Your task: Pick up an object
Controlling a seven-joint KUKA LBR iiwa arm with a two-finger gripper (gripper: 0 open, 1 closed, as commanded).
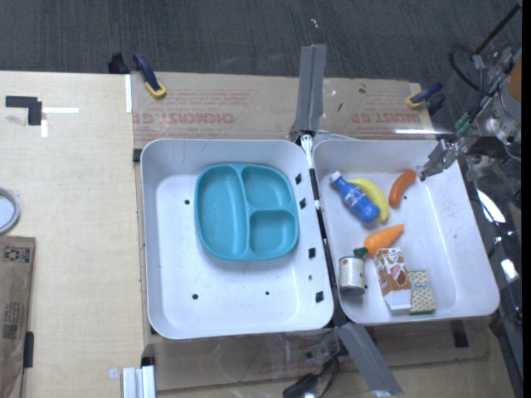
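teal tray (246, 212) in L bin (166, 247) | tape roll (7, 212) (cut off) far L

Right bin (465, 222) objs: blue bottle (355, 197) lying tilted against banana (372, 193); orange sausage (401, 185) near back wall; carrot (383, 238) mid; tin can (352, 274) on side; carton (392, 279) and small box (421, 292) flat at front.

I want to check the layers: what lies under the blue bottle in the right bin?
A yellow banana lies partly under the blue bottle. The banana's covered middle and the bin floor beneath are hidden.
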